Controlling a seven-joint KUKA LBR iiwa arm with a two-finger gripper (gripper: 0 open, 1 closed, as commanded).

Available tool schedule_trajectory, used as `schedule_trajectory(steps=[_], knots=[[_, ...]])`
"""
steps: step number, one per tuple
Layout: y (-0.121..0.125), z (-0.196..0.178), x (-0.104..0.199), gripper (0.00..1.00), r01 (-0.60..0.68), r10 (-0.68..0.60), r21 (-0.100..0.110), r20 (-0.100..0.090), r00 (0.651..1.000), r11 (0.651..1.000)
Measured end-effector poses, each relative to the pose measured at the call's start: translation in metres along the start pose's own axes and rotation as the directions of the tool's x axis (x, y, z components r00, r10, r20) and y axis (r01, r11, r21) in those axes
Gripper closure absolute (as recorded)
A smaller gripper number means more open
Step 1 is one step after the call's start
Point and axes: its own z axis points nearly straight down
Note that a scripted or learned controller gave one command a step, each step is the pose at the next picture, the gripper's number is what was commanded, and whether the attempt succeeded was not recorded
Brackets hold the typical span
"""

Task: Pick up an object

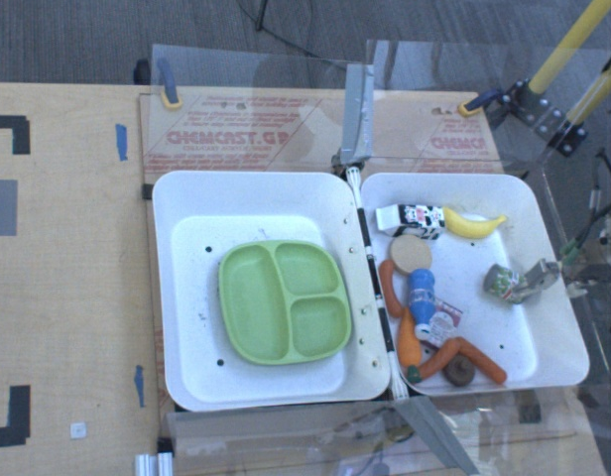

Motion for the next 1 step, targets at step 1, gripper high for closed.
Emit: schedule_trajectory(steps=[1], knots=[[-0.0135, 0.0206, 0.0191, 0.00, -0.079, 0.079, 0.001, -0.001, 0.997, 0.997]])
